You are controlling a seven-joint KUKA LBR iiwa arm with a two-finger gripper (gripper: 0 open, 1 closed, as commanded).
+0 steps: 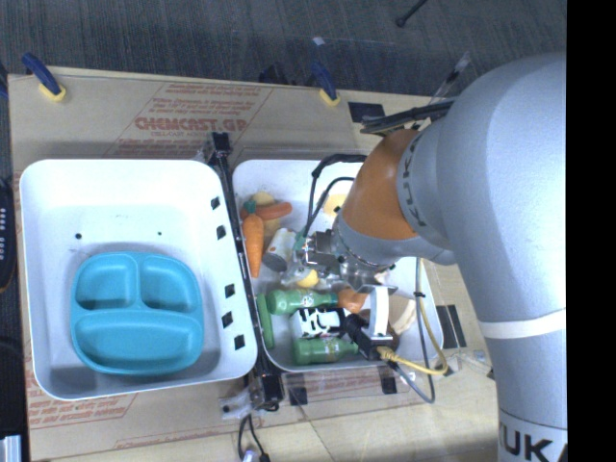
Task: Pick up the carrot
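A: Where did we find the carrot [252,242]?

B: It lay along the nine o'clock wall of the right bin [289,169], long axis running from twelve to six, with a smaller orange and green piece of toy food [267,208] touching its top end. We judged that it had settled there because the bin was crowded and the wall stopped it.

A: And the gripper [332,301]?

B: It hung low over the middle of that bin, toward four o'clock of the carrot, above two green bottles [306,325] and a small grey can [280,248]. We could not tell whether it was apart or together; the wrist and cables hid it. We saw nothing of the carrot in it.

A: The left bin [115,176]?

B: It carried a blue divided plate [140,314] at its six o'clock side, well apart from the carrot.

A: What did we expect of the grasp?

B: Being tight against the wall, the carrot probably left room for a finger only on its three o'clock side.
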